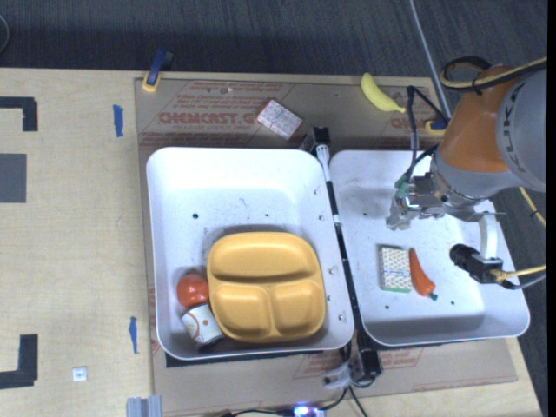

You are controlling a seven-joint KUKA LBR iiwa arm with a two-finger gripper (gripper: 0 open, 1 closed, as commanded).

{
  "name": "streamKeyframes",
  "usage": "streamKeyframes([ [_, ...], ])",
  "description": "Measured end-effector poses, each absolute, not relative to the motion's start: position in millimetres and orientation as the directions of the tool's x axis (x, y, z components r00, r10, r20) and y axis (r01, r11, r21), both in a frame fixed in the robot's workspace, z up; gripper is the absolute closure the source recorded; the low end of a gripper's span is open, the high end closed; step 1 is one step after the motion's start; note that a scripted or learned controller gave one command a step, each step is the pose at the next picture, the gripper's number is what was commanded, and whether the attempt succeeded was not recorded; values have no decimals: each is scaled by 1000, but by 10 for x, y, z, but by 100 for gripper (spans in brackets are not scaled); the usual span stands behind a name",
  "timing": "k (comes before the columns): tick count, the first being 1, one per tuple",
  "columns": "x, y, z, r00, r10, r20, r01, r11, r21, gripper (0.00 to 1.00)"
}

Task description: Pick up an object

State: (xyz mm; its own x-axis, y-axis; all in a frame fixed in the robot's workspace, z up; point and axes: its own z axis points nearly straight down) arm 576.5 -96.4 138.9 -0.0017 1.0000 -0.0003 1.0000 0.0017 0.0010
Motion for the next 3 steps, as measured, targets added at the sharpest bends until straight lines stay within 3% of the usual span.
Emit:
streamKeyframes([
  [1, 5764, -963, 1387, -2, 1000, 0, 1000, 2, 0, 0],
  [2, 5115, -942, 896, -1, 1000, -5, 1000, 1, 19, 0],
  [3, 5110, -942, 984, 0, 1000, -4, 1000, 0, 16, 100],
])
